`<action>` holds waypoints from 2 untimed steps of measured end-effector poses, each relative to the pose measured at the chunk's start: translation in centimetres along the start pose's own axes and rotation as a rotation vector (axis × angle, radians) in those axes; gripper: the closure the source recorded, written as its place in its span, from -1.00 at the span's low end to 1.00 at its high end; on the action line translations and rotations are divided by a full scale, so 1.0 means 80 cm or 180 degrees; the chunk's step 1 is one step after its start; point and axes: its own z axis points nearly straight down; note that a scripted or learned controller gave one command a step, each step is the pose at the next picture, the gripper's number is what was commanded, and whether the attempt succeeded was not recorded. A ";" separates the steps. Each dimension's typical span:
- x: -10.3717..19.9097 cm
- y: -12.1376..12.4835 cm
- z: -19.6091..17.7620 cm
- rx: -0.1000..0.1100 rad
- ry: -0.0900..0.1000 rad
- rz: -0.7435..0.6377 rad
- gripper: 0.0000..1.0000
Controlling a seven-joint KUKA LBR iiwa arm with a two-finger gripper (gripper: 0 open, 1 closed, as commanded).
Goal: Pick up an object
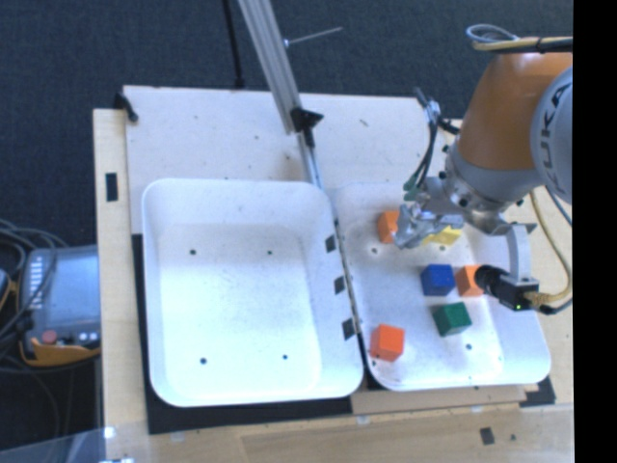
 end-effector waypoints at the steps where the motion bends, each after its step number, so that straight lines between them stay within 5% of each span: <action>1: 0.064 0.026 -0.004 -0.0012 -0.0003 0.0000 1.00; 2: 0.131 0.049 0.017 -0.0009 -0.0003 0.0001 1.00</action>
